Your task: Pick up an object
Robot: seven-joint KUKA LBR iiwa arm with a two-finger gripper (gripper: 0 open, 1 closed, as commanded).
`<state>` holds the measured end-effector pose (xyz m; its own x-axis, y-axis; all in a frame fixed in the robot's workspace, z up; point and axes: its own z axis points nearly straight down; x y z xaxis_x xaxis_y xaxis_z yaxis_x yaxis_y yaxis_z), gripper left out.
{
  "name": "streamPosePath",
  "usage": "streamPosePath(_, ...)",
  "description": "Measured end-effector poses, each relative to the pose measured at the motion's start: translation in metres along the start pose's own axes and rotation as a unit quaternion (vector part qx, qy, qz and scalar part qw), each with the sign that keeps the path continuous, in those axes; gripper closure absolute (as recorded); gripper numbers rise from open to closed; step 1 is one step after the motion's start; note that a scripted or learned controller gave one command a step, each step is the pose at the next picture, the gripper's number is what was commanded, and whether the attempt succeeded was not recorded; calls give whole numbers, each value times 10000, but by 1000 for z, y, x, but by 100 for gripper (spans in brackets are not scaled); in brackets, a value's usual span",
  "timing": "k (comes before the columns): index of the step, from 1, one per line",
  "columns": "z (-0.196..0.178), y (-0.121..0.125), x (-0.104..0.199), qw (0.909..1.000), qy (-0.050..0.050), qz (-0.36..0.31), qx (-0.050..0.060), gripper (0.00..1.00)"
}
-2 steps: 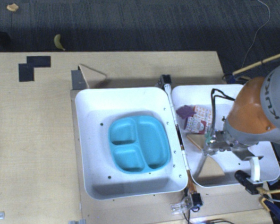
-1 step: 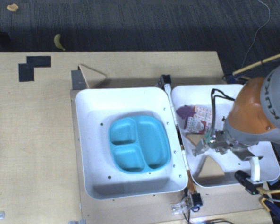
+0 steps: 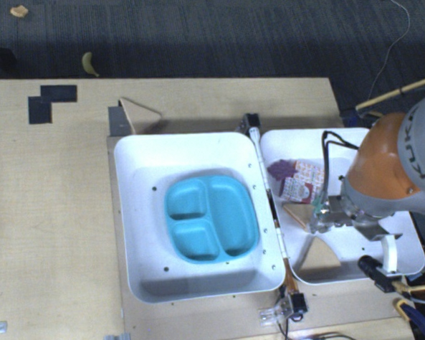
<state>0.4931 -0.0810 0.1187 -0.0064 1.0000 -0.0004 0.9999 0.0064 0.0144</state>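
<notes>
In the right bin [image 3: 340, 138] lies a purple and white packet [image 3: 296, 178] near the back left corner. A tan wedge-shaped piece [image 3: 295, 214] rests just in front of the packet. Another tan triangular piece [image 3: 319, 257] lies by the bin's front wall. My gripper [image 3: 323, 217] hangs low over the right bin, right beside the tan wedge and just below the packet. The grey and orange wrist [image 3: 382, 168] covers much of the bin's right half.
The left bin [image 3: 139, 206] holds a blue divided plate [image 3: 211, 217]. A ridge [image 3: 269, 198] separates the two bins. Cables and a connector [image 3: 291, 308] lie at the bench's front edge. Black patches [image 3: 50, 101] mark the bench at the far left.
</notes>
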Motion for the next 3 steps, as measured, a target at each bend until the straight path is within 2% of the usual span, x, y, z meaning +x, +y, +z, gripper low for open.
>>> streamPosePath(1,0,0,0,10000,-1,0,-1,0)
streamPosePath(2,-10,1,1,10000,2,-12,-15,100)
streamPosePath(3,-10,1,1,10000,2,-8,-16,0)
